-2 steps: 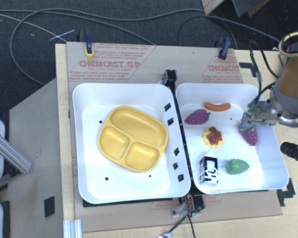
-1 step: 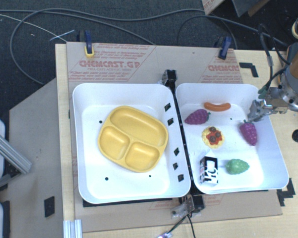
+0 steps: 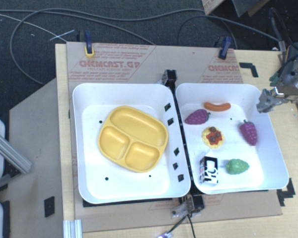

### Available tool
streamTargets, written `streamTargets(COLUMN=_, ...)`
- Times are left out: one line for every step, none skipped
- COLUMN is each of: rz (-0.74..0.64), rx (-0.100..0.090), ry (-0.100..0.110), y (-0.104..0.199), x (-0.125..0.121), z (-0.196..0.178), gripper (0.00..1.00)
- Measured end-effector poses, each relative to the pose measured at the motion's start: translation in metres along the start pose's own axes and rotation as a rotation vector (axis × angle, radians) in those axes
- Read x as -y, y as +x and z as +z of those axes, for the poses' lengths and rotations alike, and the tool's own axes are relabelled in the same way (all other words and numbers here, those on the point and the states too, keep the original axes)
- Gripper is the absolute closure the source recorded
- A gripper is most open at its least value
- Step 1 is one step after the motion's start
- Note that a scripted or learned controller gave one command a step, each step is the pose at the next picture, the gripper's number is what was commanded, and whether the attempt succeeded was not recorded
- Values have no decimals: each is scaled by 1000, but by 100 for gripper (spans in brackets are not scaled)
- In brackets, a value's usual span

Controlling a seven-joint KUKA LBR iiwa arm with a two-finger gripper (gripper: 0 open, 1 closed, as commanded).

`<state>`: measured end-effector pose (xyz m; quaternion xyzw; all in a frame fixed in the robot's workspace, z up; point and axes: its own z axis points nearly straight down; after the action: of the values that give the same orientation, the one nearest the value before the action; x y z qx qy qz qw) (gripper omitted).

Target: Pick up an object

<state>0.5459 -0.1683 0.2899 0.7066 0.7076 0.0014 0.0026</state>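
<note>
1. The left white plastic bin (image 3: pixel 84 133) holds a yellow plastic plate with three sections (image 3: pixel 133 139); the plate lies in the middle, with bare white floor along every wall, most of it by the near edge.
2. The right white plastic bin (image 3: pixel 273 152) holds six small toys, all apart from each other.
3. An orange toy sausage (image 3: pixel 217 106) lies near the far wall; a purple toy grape bunch (image 3: pixel 197 116) sits just in front of it, close to the left wall.
4. A small round toy pizza with red spots (image 3: pixel 213 137) sits in the middle; a second purple grape bunch (image 3: pixel 248 132) lies nearer the right wall.
5. A black and white toy carton (image 3: pixel 208 170) stands in the near left corner; a green toy vegetable (image 3: pixel 237 166) lies beside it by the near wall.
6. The grey metal gripper (image 3: pixel 266 103) hangs over the far right corner of the right bin, by the rim; I cannot tell how its grip stands; nothing can be seen in it.
</note>
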Motion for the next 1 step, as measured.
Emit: streamTargets(rz=-3, rx=-4, ry=8, y=51, x=-15, z=22, gripper=100)
